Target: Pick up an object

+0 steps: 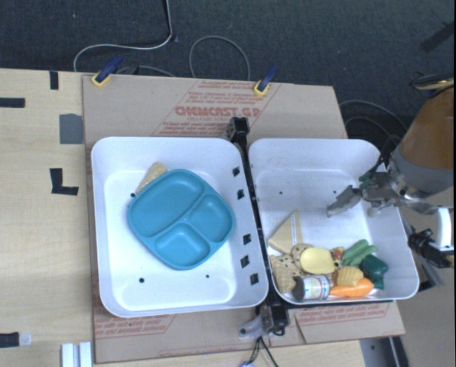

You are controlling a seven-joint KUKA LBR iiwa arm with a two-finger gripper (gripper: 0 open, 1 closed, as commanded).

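My hand hangs spread and holding nothing over the bare floor of the right bin, right of centre in the frame, because the toy food worth grabbing lies heaped along that bin's lower edge.

Robotics lab, clamped cardboard, bins

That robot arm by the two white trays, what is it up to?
It is meant to pick something up. The arm's gripper hangs over the bare upper part of the right tray, holding nothing. The things to grab, a carrot, a small can and other toy food, lie heaped at that tray's near edge. The left tray holds a blue divided plate.
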